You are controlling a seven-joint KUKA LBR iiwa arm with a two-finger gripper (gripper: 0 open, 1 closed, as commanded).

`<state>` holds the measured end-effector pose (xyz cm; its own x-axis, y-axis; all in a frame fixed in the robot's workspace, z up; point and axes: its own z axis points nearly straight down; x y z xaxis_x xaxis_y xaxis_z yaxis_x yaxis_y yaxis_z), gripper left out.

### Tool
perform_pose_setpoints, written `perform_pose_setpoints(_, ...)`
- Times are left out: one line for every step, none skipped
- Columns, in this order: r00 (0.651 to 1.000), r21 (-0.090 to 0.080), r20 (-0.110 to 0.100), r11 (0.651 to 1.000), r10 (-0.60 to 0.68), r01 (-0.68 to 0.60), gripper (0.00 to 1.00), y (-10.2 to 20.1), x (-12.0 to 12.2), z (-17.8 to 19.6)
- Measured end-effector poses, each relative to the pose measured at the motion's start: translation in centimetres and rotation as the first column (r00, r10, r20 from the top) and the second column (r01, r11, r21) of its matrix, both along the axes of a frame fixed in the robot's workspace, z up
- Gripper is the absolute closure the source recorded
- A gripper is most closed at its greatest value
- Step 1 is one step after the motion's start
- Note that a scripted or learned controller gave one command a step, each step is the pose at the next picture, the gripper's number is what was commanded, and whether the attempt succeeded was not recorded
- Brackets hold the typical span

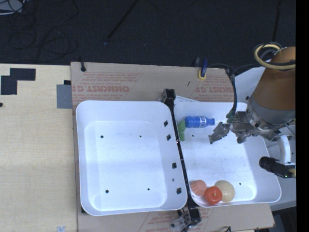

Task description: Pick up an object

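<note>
Camera view, near to far: at your right bin's (pixel 270 190) near edge lie a pale pink piece (pixel 197 187), a red-orange ball (pixel 213 195) and a cream ball (pixel 225 190), touching. Farther back, your gripper (pixel 227 132) hangs over the bin floor, fingers spread with nothing between them, the grey wrist reaching in from your right. Beyond lie a blue bottle (pixel 198 122) and a green object (pixel 181 130) against the divider.
</note>
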<state>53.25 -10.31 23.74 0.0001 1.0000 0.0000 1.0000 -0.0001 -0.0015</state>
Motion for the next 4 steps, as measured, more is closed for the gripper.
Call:
perform_pose_setpoints(1.0,-0.005,0.0,1.0,-0.01,0.01,0.0,-11.3,-3.2,2.4)
perform_pose_setpoints(1.0,0.004,-0.005,1.0,0.006,-0.006,0.0,-2.8,-2.0,-3.2)
perform_pose_setpoints(1.0,0.002,-0.003,1.0,0.0,0.0,0.0,0.7,-5.7,-15.5)
perform_pose_setpoints(1.0,-0.004,0.001,1.0,-0.007,0.007,0.0,-11.7,-5.8,-14.9)
